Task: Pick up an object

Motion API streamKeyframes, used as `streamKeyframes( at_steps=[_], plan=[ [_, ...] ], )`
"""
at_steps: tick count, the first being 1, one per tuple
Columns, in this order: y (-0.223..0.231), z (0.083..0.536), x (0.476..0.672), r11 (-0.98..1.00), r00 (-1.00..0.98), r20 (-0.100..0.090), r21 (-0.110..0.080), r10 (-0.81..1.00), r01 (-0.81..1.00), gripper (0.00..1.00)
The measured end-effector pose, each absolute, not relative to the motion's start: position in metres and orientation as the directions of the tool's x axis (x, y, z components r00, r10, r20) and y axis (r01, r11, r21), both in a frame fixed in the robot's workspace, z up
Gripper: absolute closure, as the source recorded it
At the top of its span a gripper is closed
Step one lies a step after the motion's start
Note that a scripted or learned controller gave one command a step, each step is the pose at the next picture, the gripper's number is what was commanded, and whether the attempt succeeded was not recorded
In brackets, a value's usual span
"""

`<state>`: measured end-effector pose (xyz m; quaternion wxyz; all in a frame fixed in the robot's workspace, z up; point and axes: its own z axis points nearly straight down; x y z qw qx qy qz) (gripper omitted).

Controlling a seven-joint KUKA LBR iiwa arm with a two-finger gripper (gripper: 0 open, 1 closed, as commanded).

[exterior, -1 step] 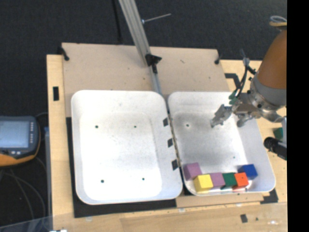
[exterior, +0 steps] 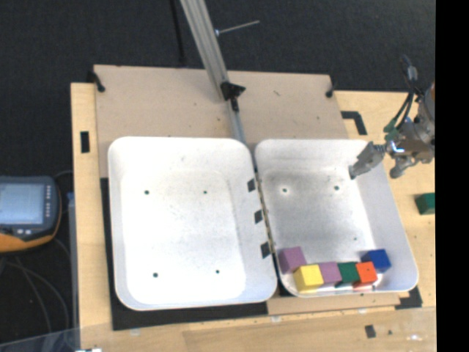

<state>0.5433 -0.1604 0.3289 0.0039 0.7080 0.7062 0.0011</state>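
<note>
1. The gripper is hovering over the right bin's far right rim, fingers spread wide, holding nothing; the arm is cut off at the frame edge.
2. The blocks are lying clustered in the near corner, partly hiding one another.

A cluster of small blocks lies along the 6 o'clock edge of the right bin. A purple block sits at the cluster's 9 o'clock end, with a yellow block just beside it. Then come a mauve block, a green block, an orange block, and a blue block at the 3 o'clock end.
</note>
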Motion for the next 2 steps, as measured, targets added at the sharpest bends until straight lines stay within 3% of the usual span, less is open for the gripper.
streamKeyframes(
  at_steps=[1, 2],
  plan=[
    [-0.156, 0.515, 0.514, 0.004, -0.004, -0.004, 0.012, 1.000, 1.000, 0.00],
    [-0.159, 0.431, 0.506, -0.001, 0.001, -0.001, -0.005, 1.000, 1.000, 0.00]
  ],
)
